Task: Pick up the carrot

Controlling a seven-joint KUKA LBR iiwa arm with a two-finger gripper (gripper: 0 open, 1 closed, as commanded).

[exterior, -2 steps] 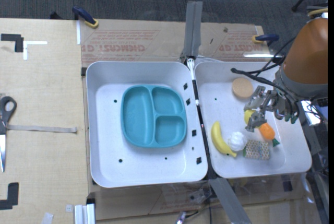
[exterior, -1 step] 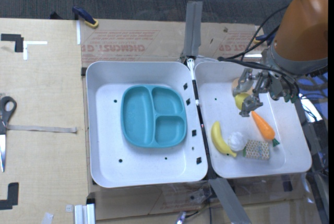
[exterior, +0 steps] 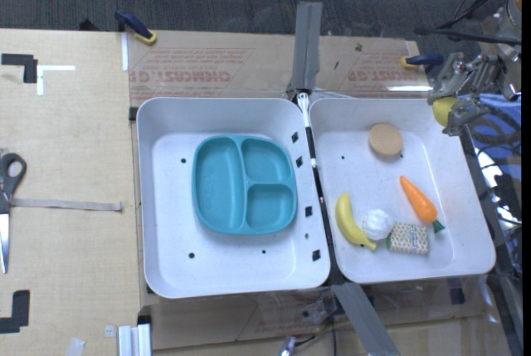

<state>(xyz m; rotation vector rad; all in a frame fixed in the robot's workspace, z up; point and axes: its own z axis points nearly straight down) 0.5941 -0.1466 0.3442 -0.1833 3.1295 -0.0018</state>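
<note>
Bench: two white bins (exterior: 158, 130) are being viewed | carrot (exterior: 418, 199) is lying untouched in right bin, beside banana (exterior: 353, 221) and cracker pack (exterior: 409, 238) | gripper (exterior: 455, 101) is being held outside bin, state indeterminate | pickup is not yet begun

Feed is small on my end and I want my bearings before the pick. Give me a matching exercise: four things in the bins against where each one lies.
Things:
1. carrot
2. banana
3. divided plate
4. round biscuit

Places:
A. alone in the left bin
B. top of the right bin, toward the far wall
C. right bin, left of the white ball
D. right bin, up and right of the small box

Pairs: 1-D, 2-C, 3-A, 4-B
</note>
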